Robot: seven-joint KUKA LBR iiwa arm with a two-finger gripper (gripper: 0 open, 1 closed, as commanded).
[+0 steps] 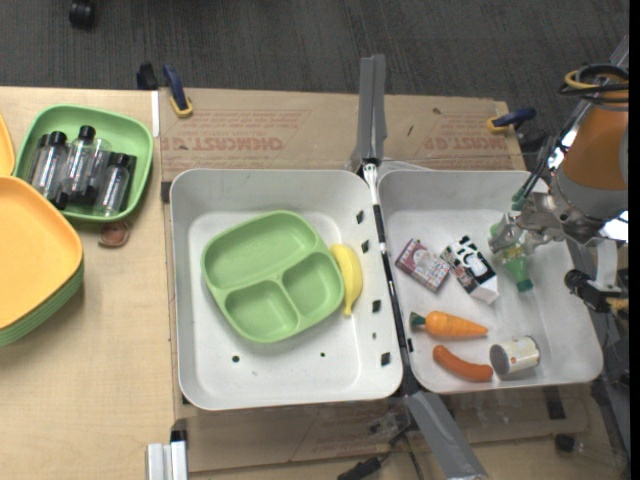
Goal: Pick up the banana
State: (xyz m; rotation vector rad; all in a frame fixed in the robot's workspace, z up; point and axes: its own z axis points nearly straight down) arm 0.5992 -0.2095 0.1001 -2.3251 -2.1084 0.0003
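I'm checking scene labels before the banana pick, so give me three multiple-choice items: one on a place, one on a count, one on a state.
1. Where does the banana lie?
A. In the left bin, against the green tray's right edge
B. In the right bin, beside the carrot
C. On the orange plates

2. How many compartments has the green tray?
A. Two
B. Three
C. Five

3. Where is the gripper?
A. Closed on the banana
B. Over the right bin, away from the banana
C. Touching the green tray

Answers: 1 A, it hugs the tray's rim; 2 B, one large and two small sections; 3 B, it hangs above the right bin.
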